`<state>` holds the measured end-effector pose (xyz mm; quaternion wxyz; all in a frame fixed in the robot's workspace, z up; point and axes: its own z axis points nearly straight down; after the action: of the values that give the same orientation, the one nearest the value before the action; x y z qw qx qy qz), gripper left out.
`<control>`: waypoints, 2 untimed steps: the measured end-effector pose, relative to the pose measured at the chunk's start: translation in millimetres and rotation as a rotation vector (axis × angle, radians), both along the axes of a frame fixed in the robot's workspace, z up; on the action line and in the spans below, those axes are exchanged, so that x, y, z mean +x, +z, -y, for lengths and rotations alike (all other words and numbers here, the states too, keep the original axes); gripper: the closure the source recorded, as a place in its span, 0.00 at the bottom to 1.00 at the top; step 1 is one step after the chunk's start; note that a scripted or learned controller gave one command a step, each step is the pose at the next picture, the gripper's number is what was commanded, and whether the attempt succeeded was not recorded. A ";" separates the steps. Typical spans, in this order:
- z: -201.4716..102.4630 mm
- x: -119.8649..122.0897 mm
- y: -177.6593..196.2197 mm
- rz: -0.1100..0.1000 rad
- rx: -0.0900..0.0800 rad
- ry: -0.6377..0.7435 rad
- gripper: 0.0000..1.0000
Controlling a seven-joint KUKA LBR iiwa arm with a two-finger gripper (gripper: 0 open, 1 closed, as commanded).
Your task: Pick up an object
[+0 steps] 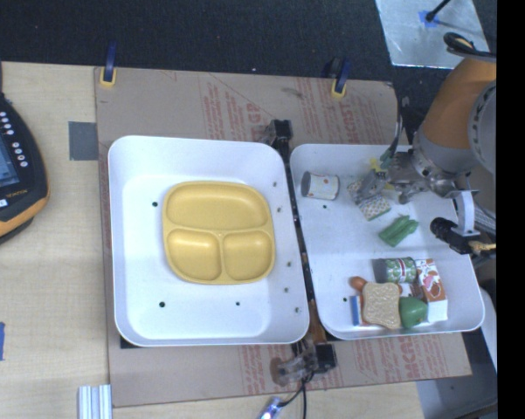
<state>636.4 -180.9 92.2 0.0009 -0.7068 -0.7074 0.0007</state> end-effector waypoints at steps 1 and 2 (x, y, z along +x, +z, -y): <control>-31.4 -76.4 -0.6 -0.003 0.000 0.003 0.00; 20.5 8.9 91.7 0.002 -0.001 0.003 0.00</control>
<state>645.3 -201.4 183.9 -0.0004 -0.7058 -0.7084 0.0004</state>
